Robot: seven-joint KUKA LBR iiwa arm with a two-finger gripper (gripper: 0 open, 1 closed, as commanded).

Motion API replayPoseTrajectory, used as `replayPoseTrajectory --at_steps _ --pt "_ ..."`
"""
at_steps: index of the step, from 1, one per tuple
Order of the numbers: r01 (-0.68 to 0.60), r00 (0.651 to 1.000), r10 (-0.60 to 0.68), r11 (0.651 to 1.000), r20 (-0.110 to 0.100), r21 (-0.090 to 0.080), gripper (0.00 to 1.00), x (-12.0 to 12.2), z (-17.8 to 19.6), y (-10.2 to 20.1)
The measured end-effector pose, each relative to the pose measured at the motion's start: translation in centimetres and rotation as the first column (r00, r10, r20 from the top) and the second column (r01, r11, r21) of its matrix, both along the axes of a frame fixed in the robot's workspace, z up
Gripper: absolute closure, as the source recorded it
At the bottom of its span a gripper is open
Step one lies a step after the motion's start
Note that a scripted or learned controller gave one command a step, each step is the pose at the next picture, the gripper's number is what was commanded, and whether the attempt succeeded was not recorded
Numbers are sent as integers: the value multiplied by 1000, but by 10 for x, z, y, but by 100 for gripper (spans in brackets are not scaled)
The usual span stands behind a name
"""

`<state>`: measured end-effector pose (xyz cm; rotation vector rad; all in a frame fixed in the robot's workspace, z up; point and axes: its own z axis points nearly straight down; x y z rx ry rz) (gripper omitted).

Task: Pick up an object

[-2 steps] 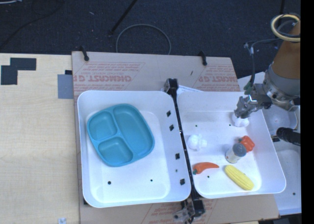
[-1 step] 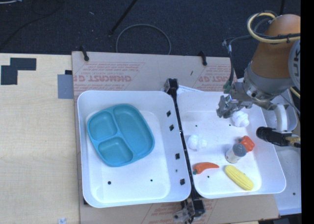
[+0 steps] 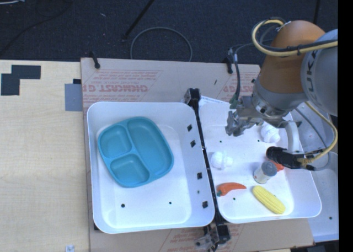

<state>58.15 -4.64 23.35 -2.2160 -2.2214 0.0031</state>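
Observation:
My gripper [image 3: 235,126] hangs over the far left part of the right bin [image 3: 309,209], above bare white floor. A white lumpy object [image 3: 221,160] lies below it in the view, near the divider. Another white object [image 3: 270,133] sits just right of the gripper, partly hidden by the arm. A small clear jar with a grey lid [image 3: 265,172] stands mid-bin. An orange carrot-like piece [image 3: 231,188] and a yellow corn cob [image 3: 268,199] lie along the near side. I see nothing held by the gripper.
The left bin [image 3: 110,218] holds a blue divided plate [image 3: 135,150]. A black divider [image 3: 201,151] runs between the bins. A small red-orange item [image 3: 278,165] peeks out right of the jar. Cardboard lies under both bins.

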Motion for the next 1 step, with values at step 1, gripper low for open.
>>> replayPoseTrajectory --at_steps 1 --pt "-1 1000 1 1000 0 0 100 -6 7 50"
